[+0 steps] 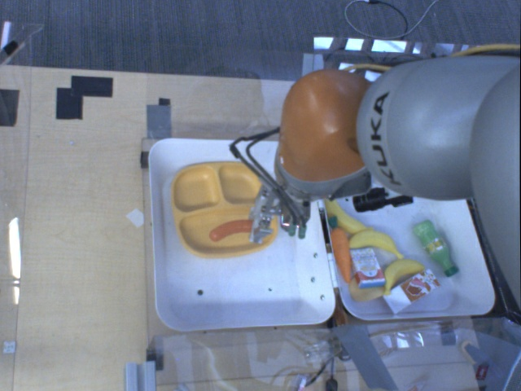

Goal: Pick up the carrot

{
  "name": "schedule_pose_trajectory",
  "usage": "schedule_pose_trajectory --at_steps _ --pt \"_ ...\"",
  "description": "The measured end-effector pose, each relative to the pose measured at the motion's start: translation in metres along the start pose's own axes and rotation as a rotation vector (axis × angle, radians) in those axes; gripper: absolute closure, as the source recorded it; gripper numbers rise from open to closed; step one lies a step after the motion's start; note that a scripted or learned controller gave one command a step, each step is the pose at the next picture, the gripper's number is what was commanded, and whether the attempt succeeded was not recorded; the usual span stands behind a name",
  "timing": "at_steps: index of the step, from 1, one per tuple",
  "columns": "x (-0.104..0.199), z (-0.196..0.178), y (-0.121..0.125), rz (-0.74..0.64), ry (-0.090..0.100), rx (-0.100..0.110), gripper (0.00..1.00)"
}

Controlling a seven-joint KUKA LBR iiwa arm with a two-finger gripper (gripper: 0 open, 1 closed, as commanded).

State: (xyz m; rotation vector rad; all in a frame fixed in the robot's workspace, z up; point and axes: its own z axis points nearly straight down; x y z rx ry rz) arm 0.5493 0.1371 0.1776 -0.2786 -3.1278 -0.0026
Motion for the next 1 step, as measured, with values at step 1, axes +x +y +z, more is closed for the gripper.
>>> schedule_pose_trajectory --at_steps 1 --pt "0.0485 -0.0575 -0.0307 -0.035 -0.002 0.0 1.0"
